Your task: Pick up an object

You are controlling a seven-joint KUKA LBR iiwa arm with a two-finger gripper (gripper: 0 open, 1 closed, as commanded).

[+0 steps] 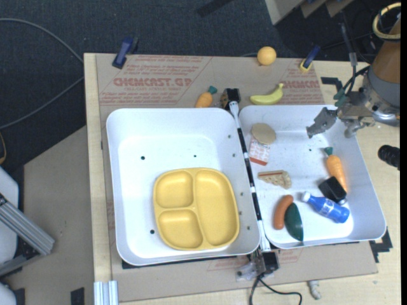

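Lying just below the gripper (335, 123) and slightly toward the camera, the carrot (335, 169) is the nearest object, with its long axis running away from the claw, green top closest to it. The claw hangs over the far part of the right bin (375, 199), its fingers spread apart and empty. Beyond the carrot are a black block (332, 189) and a blue bottle (327, 208).

Just one camera here, mounted fixed above the bench (159, 68) and tilted down at a slant, so the far edge sits up top and the near edge at the bottom. It's far enough back that both white bins fit whole, left bin (127, 145) and right bin (362, 170), plus some dark floor (63, 11) around. The arm (381, 75) pokes in from the right.
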